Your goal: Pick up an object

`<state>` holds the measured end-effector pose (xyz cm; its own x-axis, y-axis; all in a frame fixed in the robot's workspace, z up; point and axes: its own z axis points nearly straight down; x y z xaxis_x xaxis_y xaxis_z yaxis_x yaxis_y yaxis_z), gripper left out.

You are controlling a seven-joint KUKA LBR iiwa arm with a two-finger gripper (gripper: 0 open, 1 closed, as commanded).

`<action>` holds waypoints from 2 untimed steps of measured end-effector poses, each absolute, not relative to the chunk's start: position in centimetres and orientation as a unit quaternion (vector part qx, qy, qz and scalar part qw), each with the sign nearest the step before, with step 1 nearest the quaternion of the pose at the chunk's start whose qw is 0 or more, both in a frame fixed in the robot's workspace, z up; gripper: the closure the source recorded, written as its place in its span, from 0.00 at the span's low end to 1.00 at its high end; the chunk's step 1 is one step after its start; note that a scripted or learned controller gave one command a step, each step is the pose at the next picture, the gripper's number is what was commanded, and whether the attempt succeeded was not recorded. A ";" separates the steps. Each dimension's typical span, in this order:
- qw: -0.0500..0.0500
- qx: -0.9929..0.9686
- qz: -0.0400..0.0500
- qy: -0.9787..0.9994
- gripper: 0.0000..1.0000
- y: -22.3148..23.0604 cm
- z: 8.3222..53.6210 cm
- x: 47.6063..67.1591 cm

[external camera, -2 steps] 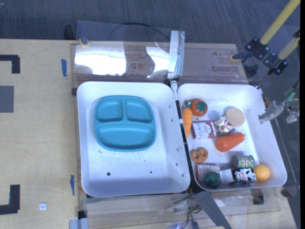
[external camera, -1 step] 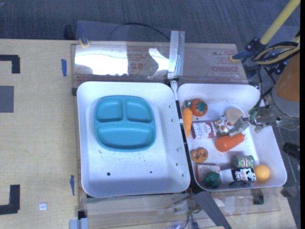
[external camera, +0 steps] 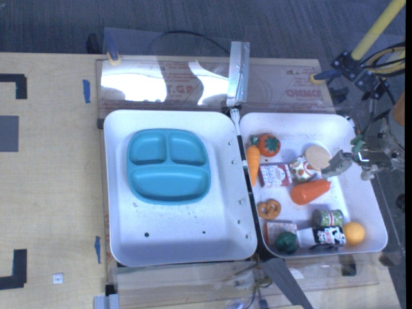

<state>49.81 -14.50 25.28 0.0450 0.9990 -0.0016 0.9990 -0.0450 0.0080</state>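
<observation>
Gripper [external camera: 335, 165] at 3 o'clock of right bin [external camera: 293, 126], over red pepper [external camera: 310, 191] and cream disc [external camera: 317, 154] (openness unclear, nothing visibly held), risking a miss or double grab since toys crowd together.

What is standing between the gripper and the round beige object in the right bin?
Nothing visible. The gripper reaches in from the right, and its tip lies just beside the round beige object. The orange-red piece lies below it, off that path.
</observation>
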 end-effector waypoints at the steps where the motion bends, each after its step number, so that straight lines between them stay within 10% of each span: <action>1: 0.001 0.749 0.000 0.663 0.00 -14.1 26.0 54.2; 2: -0.005 0.730 -0.004 0.683 0.00 -11.1 14.0 54.2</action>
<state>54.18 -11.09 14.03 0.0661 0.9978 0.0015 0.9977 -0.0661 -0.0136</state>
